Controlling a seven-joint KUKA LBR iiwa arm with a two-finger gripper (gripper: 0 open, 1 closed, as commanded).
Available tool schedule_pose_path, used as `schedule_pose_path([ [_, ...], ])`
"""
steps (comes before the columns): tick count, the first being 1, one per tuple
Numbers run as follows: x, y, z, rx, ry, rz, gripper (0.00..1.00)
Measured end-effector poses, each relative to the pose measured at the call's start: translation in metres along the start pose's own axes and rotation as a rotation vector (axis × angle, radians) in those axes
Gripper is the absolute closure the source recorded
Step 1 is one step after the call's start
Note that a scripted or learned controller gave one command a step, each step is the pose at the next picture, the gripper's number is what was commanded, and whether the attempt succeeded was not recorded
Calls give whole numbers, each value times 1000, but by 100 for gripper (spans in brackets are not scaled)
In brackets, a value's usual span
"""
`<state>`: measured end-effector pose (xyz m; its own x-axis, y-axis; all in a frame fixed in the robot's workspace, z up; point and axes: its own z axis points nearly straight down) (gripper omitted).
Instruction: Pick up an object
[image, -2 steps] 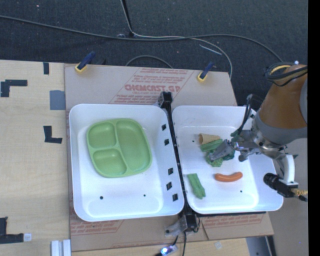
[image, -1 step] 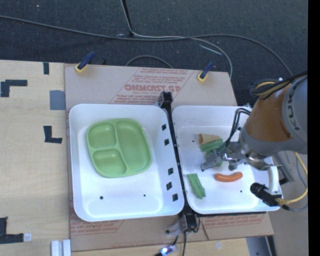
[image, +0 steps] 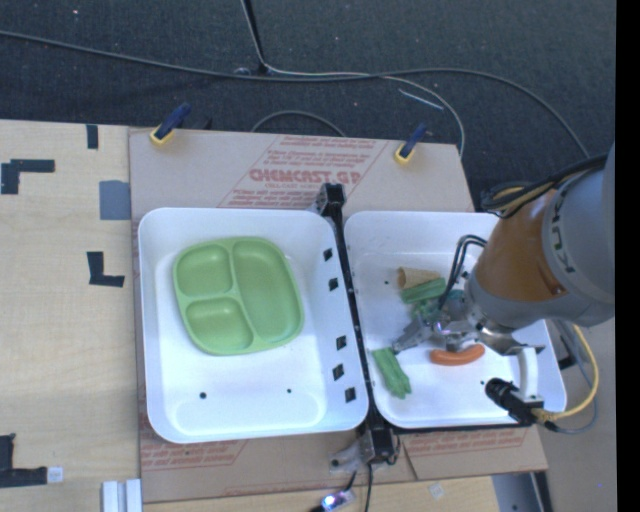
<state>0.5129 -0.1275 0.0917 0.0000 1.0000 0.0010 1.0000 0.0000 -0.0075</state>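
The right white bin (image: 385, 395) holds several small toys: a green piece (image: 393, 371) near its front left, another green piece (image: 424, 291) further back, a tan cone-like piece (image: 410, 276) and an orange sausage-shaped piece (image: 457, 356). My gripper (image: 425, 330) reaches down into this bin from the right, its metal fingers (image: 409, 338) pointing left between the two green pieces. The orange piece lies just to the right of the fingers, partly under the wrist. Nothing shows between the fingers.
The left white bin (image: 170, 405) holds a green divided plate (image: 238, 295). A black divider (image: 345, 300) runs between the bins. The grey arm with its orange band (image: 520, 265) covers the right bin's right side. Cables trail across the back.
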Motion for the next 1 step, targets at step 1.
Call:
schedule_pose_path([
  [1, 0, 0, 6, -7, -1, -1, 0],
])
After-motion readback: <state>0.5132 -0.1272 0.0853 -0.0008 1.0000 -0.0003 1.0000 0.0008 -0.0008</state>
